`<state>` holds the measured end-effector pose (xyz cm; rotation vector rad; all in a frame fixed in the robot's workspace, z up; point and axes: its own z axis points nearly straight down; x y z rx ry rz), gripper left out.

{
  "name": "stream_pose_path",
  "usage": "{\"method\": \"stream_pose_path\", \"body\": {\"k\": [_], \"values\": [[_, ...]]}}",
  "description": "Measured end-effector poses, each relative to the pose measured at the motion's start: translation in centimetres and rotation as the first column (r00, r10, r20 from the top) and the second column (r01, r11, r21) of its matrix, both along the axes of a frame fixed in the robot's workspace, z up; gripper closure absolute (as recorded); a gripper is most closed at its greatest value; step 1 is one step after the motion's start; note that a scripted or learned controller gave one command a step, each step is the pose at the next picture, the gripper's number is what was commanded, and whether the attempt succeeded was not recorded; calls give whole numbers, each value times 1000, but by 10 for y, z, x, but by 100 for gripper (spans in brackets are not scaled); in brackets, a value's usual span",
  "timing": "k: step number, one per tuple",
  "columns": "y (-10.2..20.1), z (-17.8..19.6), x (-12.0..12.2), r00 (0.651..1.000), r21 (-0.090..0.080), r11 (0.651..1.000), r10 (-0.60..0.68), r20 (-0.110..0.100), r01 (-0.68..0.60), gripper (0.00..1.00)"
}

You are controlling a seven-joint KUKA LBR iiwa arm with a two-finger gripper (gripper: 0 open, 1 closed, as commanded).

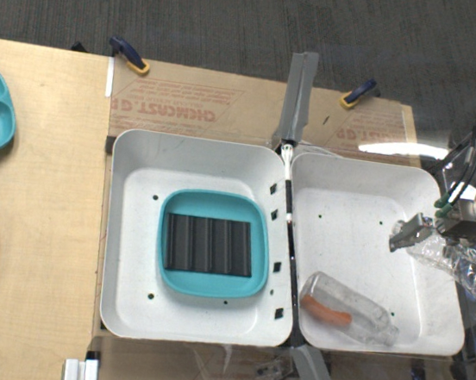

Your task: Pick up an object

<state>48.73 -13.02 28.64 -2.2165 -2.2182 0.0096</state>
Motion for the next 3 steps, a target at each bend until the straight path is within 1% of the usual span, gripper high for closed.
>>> {"method": "stream_pose_path", "body": {"k": [1,2,3], "values": [[32,-158,-8,980,2,980,200,3,-200,0],[-41,-197,47,993,0,993,-117,2,117,0],[-74,-198,65,994,12,994,-109,-1,109,0]]}}
